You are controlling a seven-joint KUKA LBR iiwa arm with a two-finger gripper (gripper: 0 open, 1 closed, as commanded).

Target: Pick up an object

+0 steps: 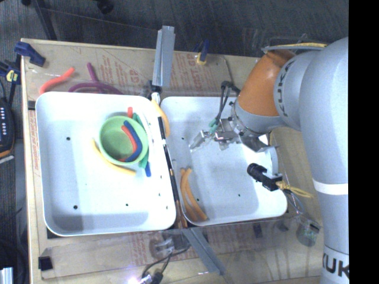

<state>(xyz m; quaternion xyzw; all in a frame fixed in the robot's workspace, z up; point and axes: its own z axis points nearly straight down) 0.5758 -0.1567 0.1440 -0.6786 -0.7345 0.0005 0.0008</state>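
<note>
Your hand (204,136) hangs wide open, holding nothing, in the right white bin (266,209); steer it down squarely over the curved orange plastic strip (190,197) before closing

A bowl (123,139) sits in the left bin (71,206). The right bin (237,209) lies just beside that bin, to its right, holding a curved piece (189,197) near their shared edge.

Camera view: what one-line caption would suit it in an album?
Grey arm reaching over the right bin; green bowl and colored pieces lie in the left bin.
</note>
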